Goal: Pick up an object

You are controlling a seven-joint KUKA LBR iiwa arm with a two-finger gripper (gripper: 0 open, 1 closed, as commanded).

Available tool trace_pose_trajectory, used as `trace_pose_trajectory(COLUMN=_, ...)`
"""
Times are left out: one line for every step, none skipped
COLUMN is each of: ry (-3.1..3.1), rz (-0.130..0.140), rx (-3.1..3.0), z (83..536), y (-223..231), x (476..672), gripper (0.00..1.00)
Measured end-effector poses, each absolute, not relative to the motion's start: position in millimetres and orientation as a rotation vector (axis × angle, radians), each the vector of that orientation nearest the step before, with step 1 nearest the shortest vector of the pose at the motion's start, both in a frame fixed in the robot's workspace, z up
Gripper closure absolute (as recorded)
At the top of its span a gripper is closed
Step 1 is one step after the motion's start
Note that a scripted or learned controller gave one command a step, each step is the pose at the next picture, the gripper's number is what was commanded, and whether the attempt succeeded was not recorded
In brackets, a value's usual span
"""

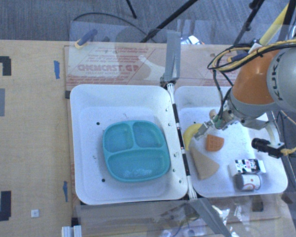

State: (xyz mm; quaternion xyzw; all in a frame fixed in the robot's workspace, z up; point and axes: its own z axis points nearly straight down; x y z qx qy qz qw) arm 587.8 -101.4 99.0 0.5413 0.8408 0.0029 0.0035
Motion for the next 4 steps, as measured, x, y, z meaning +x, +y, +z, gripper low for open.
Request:
trace_pose_trajectory(ry=2.658, rz=0.005, rx=1.666, z=87, y=-106, x=548.6, gripper=0.00)
trace_pose_trajectory(ry=2.652, rz=0.009, rx=1.668, z=98, y=-107, x=549.9, gripper=1.00)
trace_pose_trajectory(ry=2.637, rz=0.002, rx=1.702, z=186, y=-54, x=618.4, gripper=1.00)
trace_pose_trajectory(ry=2.678, rz=0.000, rx=1.645, z=185, y=-10, x=602.5, gripper=1.00)
